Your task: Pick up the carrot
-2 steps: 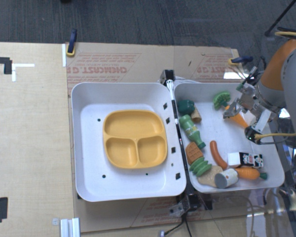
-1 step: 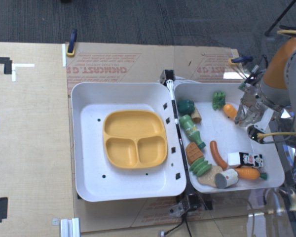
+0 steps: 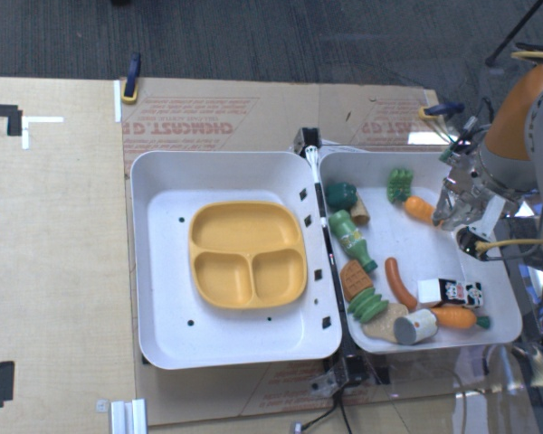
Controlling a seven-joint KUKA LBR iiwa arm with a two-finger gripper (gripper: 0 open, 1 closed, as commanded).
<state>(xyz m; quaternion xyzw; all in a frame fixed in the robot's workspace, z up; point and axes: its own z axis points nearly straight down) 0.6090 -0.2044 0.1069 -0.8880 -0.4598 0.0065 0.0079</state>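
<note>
The orange toy carrot with green leaves [image 3: 459, 317] lies in the near right corner of the right white bin [image 3: 380, 172], close to the near wall and just beside a small black-and-white carton [image 3: 452, 292] on its far side. To its left rests a grey-topped cylinder [image 3: 414, 326], then a red sausage [image 3: 400, 282] slanting toward the bin's middle. Open white floor lies between the sausage and the right wall. Farther back, an orange rounded piece [image 3: 420, 209] sits next to a green bumpy item [image 3: 399, 185]. The tool [image 3: 452, 211] hangs by the far right wall, just beside that orange piece and well apart from the carrot; whether it is spread or pressed together I cannot tell. Along the left wall runs a row of green and brown toy foods [image 3: 351, 242]. The left white bin [image 3: 154, 269] carries a yellow divided plate [image 3: 248, 252] on the desk [image 3: 54, 269].
</note>
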